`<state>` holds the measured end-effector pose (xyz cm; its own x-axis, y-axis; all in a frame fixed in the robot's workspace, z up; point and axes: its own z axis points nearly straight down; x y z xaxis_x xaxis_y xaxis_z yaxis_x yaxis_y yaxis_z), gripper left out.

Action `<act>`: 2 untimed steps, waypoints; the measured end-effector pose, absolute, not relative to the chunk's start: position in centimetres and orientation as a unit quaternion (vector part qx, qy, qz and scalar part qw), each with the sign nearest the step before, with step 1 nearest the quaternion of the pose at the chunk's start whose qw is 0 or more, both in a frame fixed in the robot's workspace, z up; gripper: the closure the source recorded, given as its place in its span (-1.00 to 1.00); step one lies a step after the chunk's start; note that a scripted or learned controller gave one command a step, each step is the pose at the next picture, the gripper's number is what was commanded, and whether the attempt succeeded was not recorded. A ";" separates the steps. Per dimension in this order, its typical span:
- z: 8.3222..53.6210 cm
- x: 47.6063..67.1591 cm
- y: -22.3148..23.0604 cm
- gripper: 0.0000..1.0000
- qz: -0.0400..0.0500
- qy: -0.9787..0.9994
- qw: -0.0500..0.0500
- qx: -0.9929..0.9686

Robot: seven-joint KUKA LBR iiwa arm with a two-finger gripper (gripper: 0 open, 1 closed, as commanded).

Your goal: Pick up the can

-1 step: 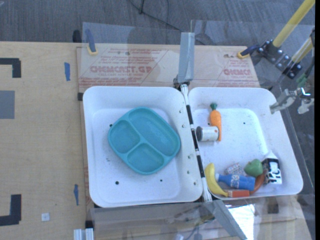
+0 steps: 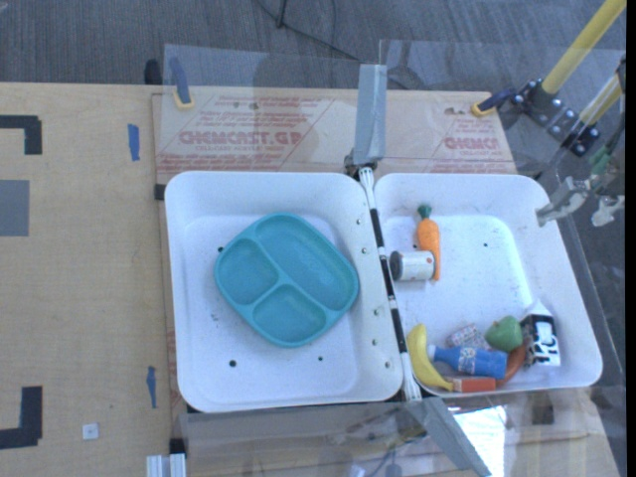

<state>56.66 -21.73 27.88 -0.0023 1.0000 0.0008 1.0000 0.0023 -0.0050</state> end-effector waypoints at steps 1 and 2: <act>10.5 60.2 -21.8 -1.00 0.000 -0.745 0.006 -0.667; 8.9 59.3 -21.0 -1.00 -0.009 -0.634 0.003 -0.774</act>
